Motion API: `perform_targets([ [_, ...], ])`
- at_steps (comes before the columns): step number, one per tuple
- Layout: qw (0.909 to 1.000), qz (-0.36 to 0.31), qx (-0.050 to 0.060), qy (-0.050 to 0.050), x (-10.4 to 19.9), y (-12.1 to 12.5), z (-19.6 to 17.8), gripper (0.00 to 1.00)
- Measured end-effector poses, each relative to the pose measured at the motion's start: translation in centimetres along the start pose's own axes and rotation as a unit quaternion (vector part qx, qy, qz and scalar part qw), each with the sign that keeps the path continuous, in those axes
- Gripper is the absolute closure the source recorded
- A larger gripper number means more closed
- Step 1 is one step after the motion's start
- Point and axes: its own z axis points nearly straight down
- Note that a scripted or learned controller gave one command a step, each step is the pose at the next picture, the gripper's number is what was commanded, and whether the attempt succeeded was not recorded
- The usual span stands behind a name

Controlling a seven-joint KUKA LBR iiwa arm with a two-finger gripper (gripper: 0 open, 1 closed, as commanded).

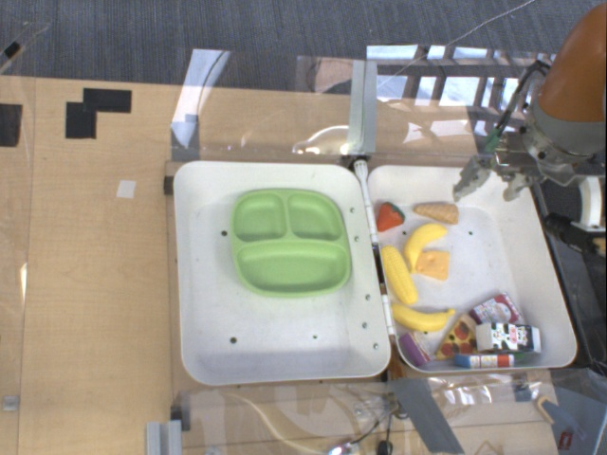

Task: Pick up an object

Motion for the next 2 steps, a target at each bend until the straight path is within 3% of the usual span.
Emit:
perform_targets([
  [1,0.9909,0.134,-0.001,0.001,0.9,0.0,14.5,0.0],
  [2,0.9989,0.046,-0.007,0.0,1.9,-5.5,14.6,0.0],
])
